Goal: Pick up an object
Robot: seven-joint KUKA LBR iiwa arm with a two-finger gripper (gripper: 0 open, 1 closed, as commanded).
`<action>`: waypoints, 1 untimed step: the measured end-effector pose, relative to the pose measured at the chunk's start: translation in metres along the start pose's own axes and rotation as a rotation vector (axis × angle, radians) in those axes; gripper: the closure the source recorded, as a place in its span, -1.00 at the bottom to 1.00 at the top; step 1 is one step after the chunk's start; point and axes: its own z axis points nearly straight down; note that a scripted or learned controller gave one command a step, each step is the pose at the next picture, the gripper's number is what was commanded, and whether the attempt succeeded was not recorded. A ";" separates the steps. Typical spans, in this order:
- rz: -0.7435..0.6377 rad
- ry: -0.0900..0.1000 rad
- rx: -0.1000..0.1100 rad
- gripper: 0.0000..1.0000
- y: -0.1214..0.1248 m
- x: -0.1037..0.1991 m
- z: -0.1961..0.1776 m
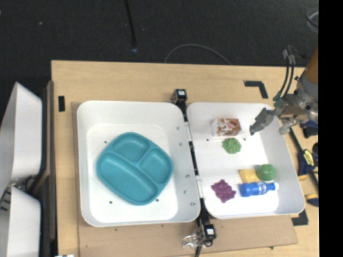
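arm [300, 98] low, angled over right bin [284, 197]

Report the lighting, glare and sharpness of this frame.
Camera view: even, soft light; both white bins look bright with weak shadows; the teal plate shows no glare; the whole picture is slightly soft, so the snack packet print is unreadable and the gripper looks blurred.

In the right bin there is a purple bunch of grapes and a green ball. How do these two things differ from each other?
The purple bunch of grapes is bumpy, made of many small knobs; the green ball is smooth and round. The grapes lie apart near the bin's left side, touching nothing; the ball sits further right, against a yellow block and just above a blue bottle. Both are small and lie in the front half of the right bin.
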 end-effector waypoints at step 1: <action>-0.002 -0.001 -0.012 -1.00 0.002 0.000 -0.006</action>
